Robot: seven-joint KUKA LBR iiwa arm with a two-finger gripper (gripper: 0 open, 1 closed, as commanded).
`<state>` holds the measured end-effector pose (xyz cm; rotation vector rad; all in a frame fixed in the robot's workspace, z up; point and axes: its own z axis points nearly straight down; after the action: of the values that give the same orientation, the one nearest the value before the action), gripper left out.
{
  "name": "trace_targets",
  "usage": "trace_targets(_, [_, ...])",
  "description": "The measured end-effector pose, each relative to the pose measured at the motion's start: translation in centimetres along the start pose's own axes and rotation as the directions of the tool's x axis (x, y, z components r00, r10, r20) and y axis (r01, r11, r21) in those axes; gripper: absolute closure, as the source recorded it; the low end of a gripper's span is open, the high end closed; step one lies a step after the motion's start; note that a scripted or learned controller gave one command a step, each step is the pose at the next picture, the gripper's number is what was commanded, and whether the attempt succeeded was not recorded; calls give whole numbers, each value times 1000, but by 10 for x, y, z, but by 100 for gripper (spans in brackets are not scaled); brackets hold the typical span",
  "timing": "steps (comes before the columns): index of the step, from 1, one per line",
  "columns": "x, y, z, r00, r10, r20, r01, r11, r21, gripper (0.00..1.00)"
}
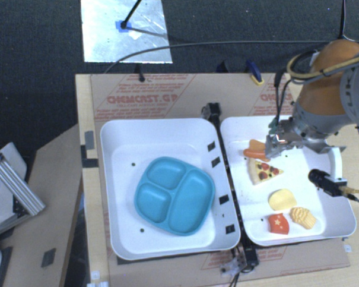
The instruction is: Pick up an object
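Camera view, stock as it stands.

Bins: two. Shallow white bin, left [118, 172], and shallow white bin, right [245, 209], side by side on one brown cardboard sheet with red print [143, 98].

Left bin, contents: one. A blue plastic plate with three compartments [174, 195], lying flat at the bin's centre.

Right bin, contents: five toy foods, one of each.
- One orange, long toy piece [254, 150], at 10 o'clock in the bin.
- One toy pizza slice [264, 172], at 9 o'clock, just below the orange piece.
- One pale yellow rounded toy piece [281, 198], just below centre, towards 6 o'clock.
- One red toy piece with a yellow star [278, 223], at 6 o'clock by the near wall.
- One golden crinkled toy piece [303, 217], at 5 o'clock, just beside the red one.

My gripper [276, 140]: one, low over the right bin at 11 o'clock. The orange piece sits just beside it, at its 9 o'clock. Wide or narrow, I cannot tell.
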<state>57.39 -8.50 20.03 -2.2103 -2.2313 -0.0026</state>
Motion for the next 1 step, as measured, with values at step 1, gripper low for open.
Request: trace_targets(1, [54,9,3,1000,-1,0,1,1000,-1,100])
